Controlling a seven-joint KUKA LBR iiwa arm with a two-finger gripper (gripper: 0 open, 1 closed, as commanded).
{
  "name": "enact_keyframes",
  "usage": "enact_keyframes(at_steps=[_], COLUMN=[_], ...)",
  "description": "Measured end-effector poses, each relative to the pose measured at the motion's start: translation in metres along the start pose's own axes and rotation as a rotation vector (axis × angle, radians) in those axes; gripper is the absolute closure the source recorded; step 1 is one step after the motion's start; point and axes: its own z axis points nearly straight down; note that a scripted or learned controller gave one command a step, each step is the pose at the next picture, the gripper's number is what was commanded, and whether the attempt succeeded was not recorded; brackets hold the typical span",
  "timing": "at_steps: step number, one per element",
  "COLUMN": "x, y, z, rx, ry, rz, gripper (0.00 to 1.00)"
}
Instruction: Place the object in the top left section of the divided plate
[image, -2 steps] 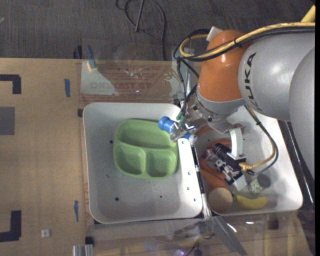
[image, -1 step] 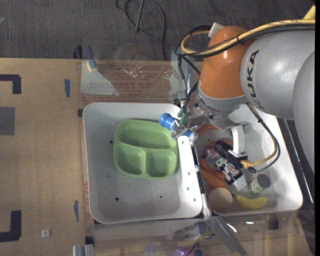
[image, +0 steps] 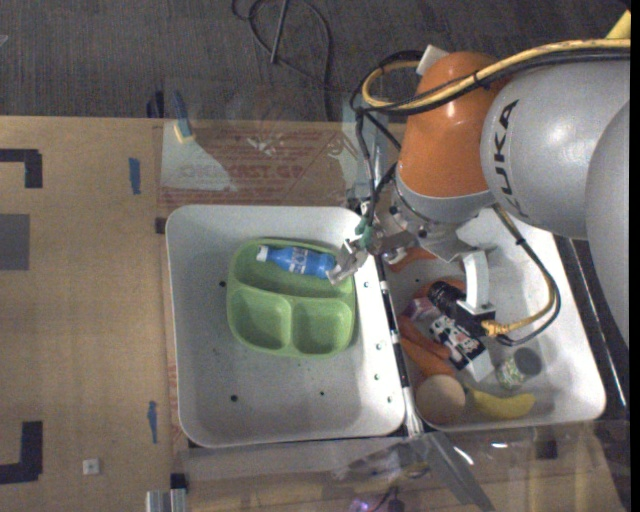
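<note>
Two white bins, left bin (image: 200, 390) holding green divided plate (image: 292, 298), blue bottle (image: 295, 261) inside, end effector (image: 352, 255) state unclear.

You cannot read label on blue-and-white bottle (image: 296, 261) lying in green divided plastic plate (image: 290, 320): print too small. Bottle's right end sits hidden behind two-finger gripper (image: 352, 256). Grey-and-orange arm (image: 520, 140) runs off top and right edges, covers upper part of right white bin (image: 585, 385). Objects in that bin overlap; black-and-white item (image: 455, 325) too jumbled for you to identify. Small round patterned thing (image: 510, 374) blurred.
</note>
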Motion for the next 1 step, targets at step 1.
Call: enact_keyframes(at_steps=[1], x=[-0.0435], y=[-0.0437], z=[0.034], rx=[0.004], ry=[0.001], rz=[-0.088], gripper=[0.0])
